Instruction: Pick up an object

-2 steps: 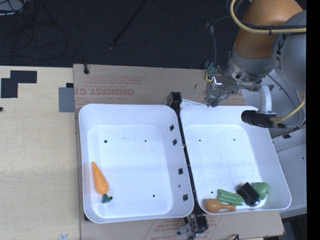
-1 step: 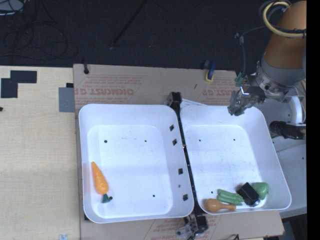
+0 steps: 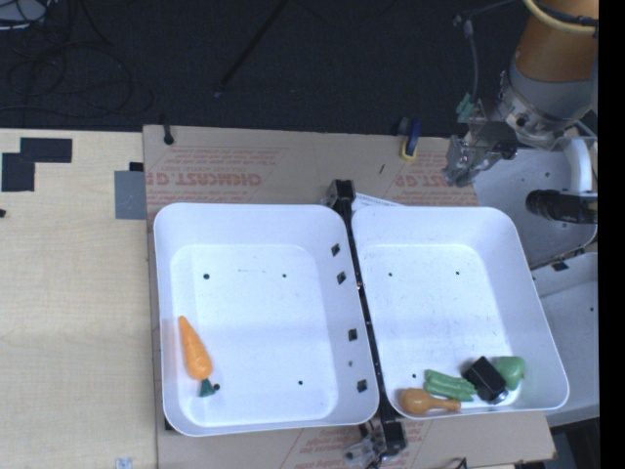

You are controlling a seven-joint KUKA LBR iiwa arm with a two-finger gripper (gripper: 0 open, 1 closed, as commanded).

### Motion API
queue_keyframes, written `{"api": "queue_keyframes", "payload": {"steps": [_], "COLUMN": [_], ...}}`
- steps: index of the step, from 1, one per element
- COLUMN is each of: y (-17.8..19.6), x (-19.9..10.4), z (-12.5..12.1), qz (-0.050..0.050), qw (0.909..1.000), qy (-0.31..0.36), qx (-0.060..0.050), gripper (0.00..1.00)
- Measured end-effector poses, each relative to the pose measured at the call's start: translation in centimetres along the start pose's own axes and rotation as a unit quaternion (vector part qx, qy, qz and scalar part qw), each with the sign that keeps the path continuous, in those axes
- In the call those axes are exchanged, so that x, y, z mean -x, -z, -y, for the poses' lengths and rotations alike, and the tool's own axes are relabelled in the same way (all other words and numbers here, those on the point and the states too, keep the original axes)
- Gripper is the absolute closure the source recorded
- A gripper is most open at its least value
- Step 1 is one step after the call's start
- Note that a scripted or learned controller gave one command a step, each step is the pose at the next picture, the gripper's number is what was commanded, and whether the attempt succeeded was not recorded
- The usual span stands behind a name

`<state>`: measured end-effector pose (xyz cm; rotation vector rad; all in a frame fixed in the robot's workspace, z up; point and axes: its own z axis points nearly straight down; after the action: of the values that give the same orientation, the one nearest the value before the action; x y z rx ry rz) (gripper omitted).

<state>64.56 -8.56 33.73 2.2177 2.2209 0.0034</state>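
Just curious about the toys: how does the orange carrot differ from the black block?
The carrot lies alone in the left bin; the black block sits in the right bin, packed among other pieces. The carrot is long, tapered and orange; the block is short, boxy and black. Both lie near their bins' front edges.

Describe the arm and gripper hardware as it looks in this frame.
The arm is a thick round tube with a broad orange band over a grey wrist section. Below it sits a small metallic grey gripper with greenish fittings. A thin dark cable loops from the arm's side toward the gripper.
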Motion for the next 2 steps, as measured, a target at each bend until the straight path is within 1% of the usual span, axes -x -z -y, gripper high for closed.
{"api": "queue_keyframes", "payload": {"steps": [1,2], "y": [4.2,8.1], "x": [-3.6,-8.9], "z": [0.1,0.1], "qz": [-0.001,-0.001], "qw": [1.0000,1.0000], "qy": [0.001,0.002], "qx": [-0.001,-0.001], "gripper": [1.00,1.00]}}
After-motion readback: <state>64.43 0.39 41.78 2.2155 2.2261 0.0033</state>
